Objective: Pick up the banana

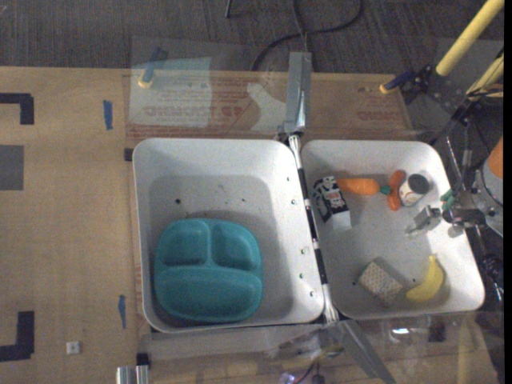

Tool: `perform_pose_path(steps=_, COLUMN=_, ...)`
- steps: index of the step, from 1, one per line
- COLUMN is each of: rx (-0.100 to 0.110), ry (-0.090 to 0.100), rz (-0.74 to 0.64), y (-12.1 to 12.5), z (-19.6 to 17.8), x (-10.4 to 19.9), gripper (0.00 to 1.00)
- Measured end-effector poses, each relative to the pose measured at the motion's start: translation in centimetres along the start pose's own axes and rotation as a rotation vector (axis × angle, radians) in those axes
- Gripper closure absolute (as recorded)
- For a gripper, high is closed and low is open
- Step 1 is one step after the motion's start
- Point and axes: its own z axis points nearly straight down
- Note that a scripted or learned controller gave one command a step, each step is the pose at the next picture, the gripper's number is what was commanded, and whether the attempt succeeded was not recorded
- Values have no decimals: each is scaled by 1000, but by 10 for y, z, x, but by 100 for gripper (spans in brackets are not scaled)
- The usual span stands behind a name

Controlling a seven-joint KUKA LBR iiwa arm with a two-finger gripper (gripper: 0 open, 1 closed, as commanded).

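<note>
Yellow and curved, the small banana (pixel 426 282) lies in the right white plastic bin (pixel 352 152), down in its near right corner. It rests flat on the bin floor with nothing on top of it. Just beside it, on its left, sits a little tan square sponge (pixel 380 282). The two are close, but I cannot tell if they touch.

The grey metal gripper (pixel 428 219) hangs over the right side of the same bin, farther back than the banana and apart from it. It holds nothing. How its jaws stand is too blurry to tell.

Farther back in that bin are a long orange carrot (pixel 359 186), a small round white cup (pixel 416 186) and a little black and white carton (pixel 329 195). They are well away from the banana, so they should not get in the way.

The left white plastic bin (pixel 160 158) holds a teal plastic tray with three parts (pixel 208 270).

I think the picking has not begun. The gripper likely has to come toward the near corner and go down over the banana. The bin wall and the sponge are close, so there is little room.
</note>
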Motion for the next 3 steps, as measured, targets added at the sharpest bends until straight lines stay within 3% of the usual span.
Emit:
perform_pose_path(steps=1, rx=-5, ry=7, rz=27, y=-19, z=87, x=-21, gripper=0)
perform_pose_path(steps=2, rx=-4, ry=2, rz=35, y=-21, z=78, x=-25, gripper=100)
perform_pose_path(steps=3, rx=-7, ry=0, rz=39, y=-21, z=68, x=-27, gripper=100)
